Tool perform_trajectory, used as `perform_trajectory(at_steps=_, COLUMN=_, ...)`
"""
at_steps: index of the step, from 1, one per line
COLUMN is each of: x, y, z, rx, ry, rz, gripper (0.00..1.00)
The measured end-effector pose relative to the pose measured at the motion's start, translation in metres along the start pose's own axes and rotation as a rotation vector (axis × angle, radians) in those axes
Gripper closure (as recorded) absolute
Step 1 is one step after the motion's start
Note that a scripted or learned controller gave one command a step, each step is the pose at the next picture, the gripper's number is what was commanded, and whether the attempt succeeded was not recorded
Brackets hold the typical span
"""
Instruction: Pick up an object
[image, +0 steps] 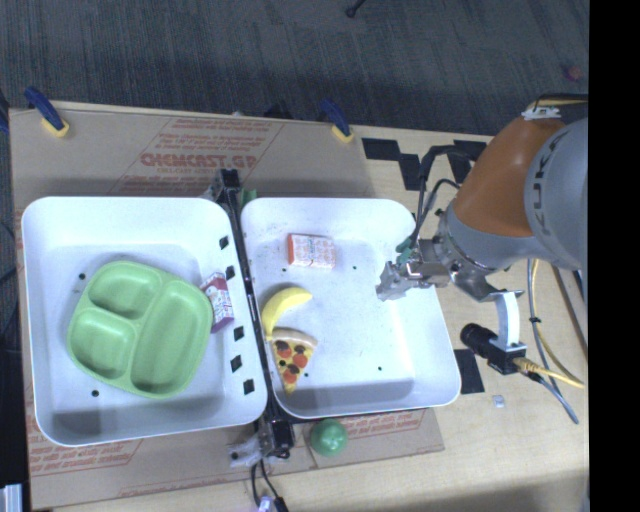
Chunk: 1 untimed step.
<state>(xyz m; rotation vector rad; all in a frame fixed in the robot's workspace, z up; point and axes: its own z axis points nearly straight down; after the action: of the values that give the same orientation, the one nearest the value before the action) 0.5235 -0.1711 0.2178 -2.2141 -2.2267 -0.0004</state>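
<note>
Entry: pick not yet made; nothing lifted, the whole task still ahead, by my judgement.
My gripper (393, 283): at the right bin's (428, 370) right edge; whether open or closed, I cannot tell.
Right bin: box (311, 250) near the back edge; banana (280, 304) and pizza slice (291, 359) by the left edge, all well apart from me.
Left bin (50, 400): green tray (140, 326), packet (219, 299) at its right edge.
Bench: green ball (327, 436).

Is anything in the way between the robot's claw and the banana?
Nothing visible blocks it. The gripper hangs over the right bin, and only bare white floor lies between it and the banana. The pizza slice sits below the banana, off that line.
</note>
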Motion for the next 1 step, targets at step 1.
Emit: perform_trajectory(at_steps=1, x=0.013, y=-0.0474, z=-0.0096, rx=0.002, ry=-0.001, rz=0.001, gripper=1.0)
